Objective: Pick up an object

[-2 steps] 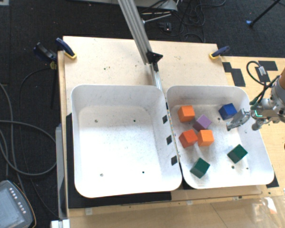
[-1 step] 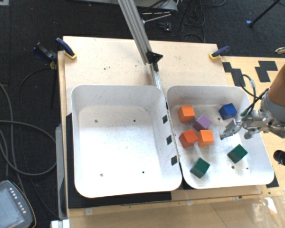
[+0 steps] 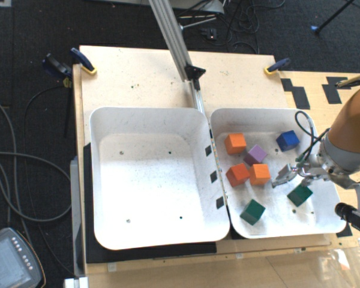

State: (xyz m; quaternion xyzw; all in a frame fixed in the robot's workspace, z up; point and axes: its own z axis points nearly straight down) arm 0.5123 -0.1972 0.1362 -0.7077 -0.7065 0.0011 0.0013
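While the two-finger metal gripper hovers, jaw state indeterminate, the orange plastic cube lies just to its left.

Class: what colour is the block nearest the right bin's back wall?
Blue block, clearest in the camera view.

The light was even and fairly bright, falling from overhead. The two white bins came out almost washed pale, with soft shading along their walls. The blocks cast short, faint shadows. The dark floor swallowed detail. The picture was a little grainy and soft, and the arm at the right edge looked blurred.
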